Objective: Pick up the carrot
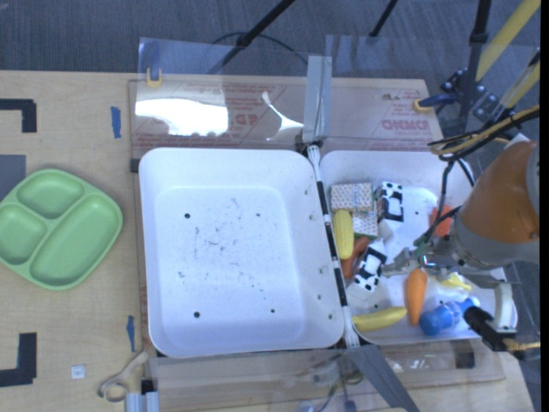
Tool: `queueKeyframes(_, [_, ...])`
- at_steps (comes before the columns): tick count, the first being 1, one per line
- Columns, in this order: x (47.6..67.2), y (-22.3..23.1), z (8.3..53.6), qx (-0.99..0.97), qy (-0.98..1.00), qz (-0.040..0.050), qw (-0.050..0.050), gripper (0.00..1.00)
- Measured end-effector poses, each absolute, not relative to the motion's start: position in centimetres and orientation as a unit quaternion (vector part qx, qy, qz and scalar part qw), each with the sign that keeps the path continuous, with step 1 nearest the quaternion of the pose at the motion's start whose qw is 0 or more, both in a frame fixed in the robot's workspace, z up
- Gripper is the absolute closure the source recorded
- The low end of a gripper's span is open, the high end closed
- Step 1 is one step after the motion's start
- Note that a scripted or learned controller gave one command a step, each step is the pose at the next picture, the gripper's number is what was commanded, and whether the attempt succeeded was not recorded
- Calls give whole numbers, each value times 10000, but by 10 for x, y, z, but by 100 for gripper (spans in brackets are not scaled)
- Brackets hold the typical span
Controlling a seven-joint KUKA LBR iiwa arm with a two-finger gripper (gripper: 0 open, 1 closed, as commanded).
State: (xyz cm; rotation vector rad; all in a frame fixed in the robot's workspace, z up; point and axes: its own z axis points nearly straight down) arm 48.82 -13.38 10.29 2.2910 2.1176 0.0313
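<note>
The carrot (415,294), orange and tapered, lies in the right bin (412,340) near its front, pointing toward the front edge. My gripper (414,264) hangs just above the carrot's thick end, at the tip of the grey arm with the orange band (504,202) that reaches in from the right. The gripper's tip meets the carrot's top, and whether it grips the carrot is unclear. A second small orange piece (442,218) shows behind the arm.
Crowded around the carrot are a banana (380,318), a blue object (440,318), a yellow corn cob (342,233), two black-and-white checkered items (371,269) (391,200) and a patterned box (353,197). The left bin (232,239) adjoins. A green divided plate (56,227) sits far left.
</note>
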Motion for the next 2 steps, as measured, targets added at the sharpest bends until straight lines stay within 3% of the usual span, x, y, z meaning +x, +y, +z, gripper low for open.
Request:
queueKeyframes(1, [489, -133, 111, 7340, 6790, 110, 126, 100])
queueKeyframes(2, [500, -49, 241, 6719, 7406, 3, 1, 100])
